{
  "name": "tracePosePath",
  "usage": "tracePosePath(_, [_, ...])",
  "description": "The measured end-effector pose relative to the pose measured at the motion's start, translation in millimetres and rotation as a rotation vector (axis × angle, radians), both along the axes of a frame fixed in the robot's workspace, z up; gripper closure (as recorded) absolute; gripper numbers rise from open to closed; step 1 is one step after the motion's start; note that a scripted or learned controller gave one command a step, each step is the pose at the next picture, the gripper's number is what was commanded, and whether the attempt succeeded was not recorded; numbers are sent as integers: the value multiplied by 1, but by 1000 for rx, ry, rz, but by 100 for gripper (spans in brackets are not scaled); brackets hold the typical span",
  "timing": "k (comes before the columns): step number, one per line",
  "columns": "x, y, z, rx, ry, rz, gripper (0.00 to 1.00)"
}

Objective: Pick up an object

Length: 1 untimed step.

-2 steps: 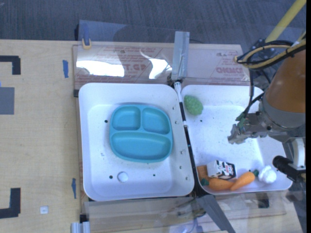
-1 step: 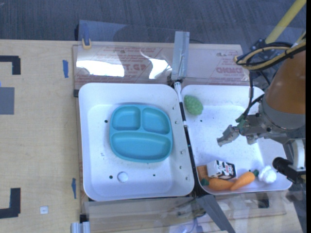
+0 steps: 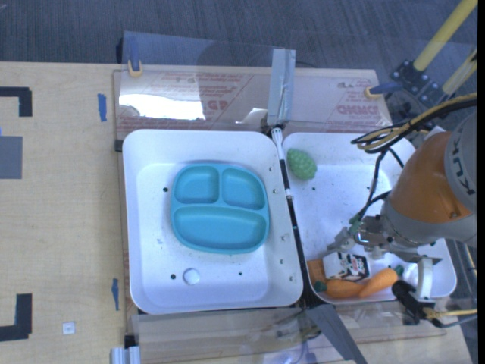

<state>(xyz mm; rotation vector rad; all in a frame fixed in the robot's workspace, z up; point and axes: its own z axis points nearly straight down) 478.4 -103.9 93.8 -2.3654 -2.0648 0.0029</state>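
Gripper [image 3: 345,264] low in right bin [image 3: 333,196], finger state indiscernible; carrot [image 3: 364,285] just beside, near edge: light, smooth, tapered, likely slippery; grasp across thick middle

Crowded near corner of the right bin

A carrot [image 3: 362,285] lies just beneath the jaws; bin floor beyond them, toward a green ball [image 3: 301,164], lies open.

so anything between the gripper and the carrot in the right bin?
Nothing visible in the way. The gripper sits low in the right bin, directly beside the orange carrot at the bin's near edge. The green object lies apart, at the far left corner.
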Motion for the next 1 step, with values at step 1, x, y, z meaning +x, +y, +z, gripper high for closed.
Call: tracePosePath(1, [0,0,10,-1,-2,-1,100])
